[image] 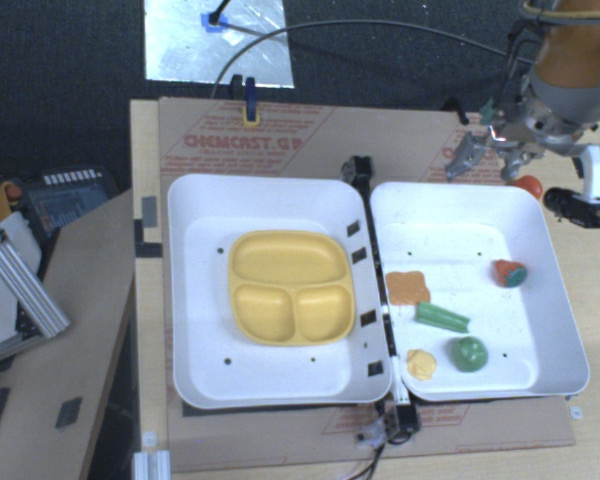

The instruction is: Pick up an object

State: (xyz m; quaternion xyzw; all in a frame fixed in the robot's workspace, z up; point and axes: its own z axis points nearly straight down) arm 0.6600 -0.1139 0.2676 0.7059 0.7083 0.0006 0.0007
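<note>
My gripper (490,163) hangs over the back rim of the right bin (460,243), open, its two grey fingers spread with nothing seen between them. A small red-orange thing (528,185) sits just right of the fingers at the rim; whether it touches them I cannot tell. Inside the right bin lie a flat orange piece (407,287), a long green piece (441,316), a round green object (469,353), a small yellow piece (421,364) and a red and teal object (510,273) near the right wall.
The left bin (195,268) holds a yellow compartment tray (290,286). A black divider with clips (370,268) runs between the bins. A black bracket (580,206) juts in at the right bin's far right corner.
</note>
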